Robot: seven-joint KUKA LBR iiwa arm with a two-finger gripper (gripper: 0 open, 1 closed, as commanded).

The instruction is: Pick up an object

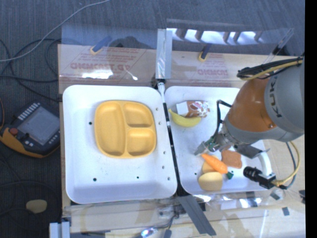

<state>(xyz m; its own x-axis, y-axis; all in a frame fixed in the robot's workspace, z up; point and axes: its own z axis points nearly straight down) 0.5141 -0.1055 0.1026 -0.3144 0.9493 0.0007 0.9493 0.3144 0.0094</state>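
Observation:
The right bin holds several food items. An orange carrot lies near the front, with a pale yellow potato-like lump just in front of it. An orange-brown slab sits to the carrot's right. A yellow banana curves at the bin's back left, with a brown, red and white packet resting against it. My gripper hangs low over the middle of the right bin, just above the carrot's left end. I see nothing held in it.
The left bin bears a yellow divided plate at its middle. The bulky grey and orange arm covers the right bin's right half. A handheld pendant lies on the floor at far left.

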